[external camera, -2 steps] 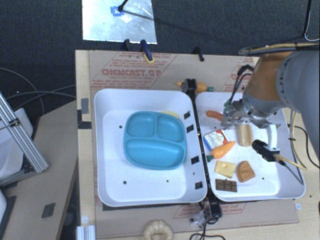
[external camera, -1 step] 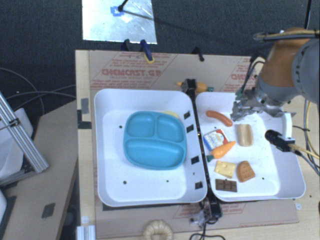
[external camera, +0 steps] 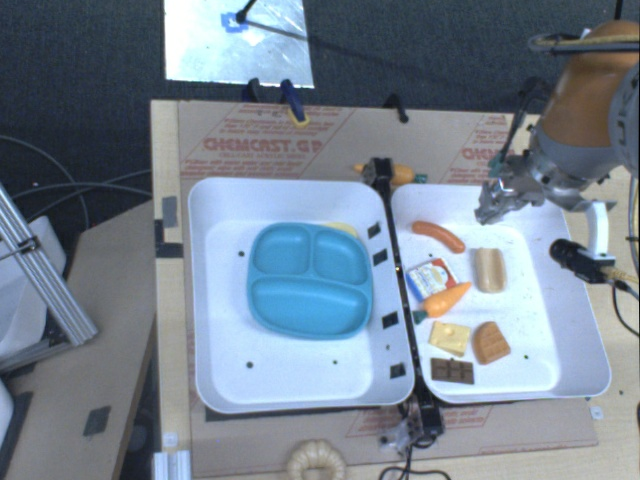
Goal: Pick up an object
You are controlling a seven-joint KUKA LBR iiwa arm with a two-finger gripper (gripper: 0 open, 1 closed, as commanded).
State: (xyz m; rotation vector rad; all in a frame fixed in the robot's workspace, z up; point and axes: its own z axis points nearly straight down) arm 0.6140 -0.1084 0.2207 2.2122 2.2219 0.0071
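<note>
The right bin (external camera: 560, 368) holds several toy foods. An orange sausage (external camera: 438, 234) lies near its back left, and a pale bun (external camera: 489, 269) sits right of it. A blue and red carton (external camera: 430, 277) rests against a carrot (external camera: 447, 299). Further forward are a yellow cheese slice (external camera: 450, 338), a brown bread piece (external camera: 490, 342) and a chocolate bar (external camera: 451, 371). My gripper (external camera: 494, 206) hangs over the bin's back edge, up and right of the sausage and apart from every item. Nothing shows held in it.
The left bin (external camera: 225, 368) carries a blue divided plate (external camera: 308, 279) with a yellow item (external camera: 343, 228) peeking from behind it. A small orange-yellow object (external camera: 400, 175) lies behind the bins' divider. A black fitting (external camera: 572, 256) juts over the right bin's right rim.
</note>
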